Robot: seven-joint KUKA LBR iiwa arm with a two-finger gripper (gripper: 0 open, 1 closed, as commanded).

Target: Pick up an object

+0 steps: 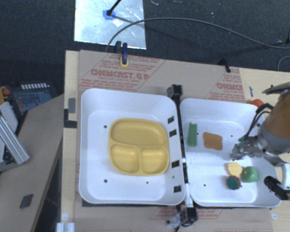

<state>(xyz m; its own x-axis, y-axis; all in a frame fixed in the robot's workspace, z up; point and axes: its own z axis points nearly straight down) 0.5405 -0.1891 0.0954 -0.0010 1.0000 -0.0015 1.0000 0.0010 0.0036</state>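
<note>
"CHEMCAST GP" on brown sheet (pixel 119 73)

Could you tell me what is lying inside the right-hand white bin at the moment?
Right bin: green strip, orange-brown piece, yellow piece, green ball, small multicoloured item. The arm covers its right edge.

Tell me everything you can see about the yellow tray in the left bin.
The yellow divided tray looks like smooth moulded plastic, a rounded rectangle with three compartments: one wide one along the far side and two smaller ones along the near side. It lies flat and right way up near the middle of the left bin, resting on the bin's floor. Its compartments hold nothing, and nothing else touches it.
</note>
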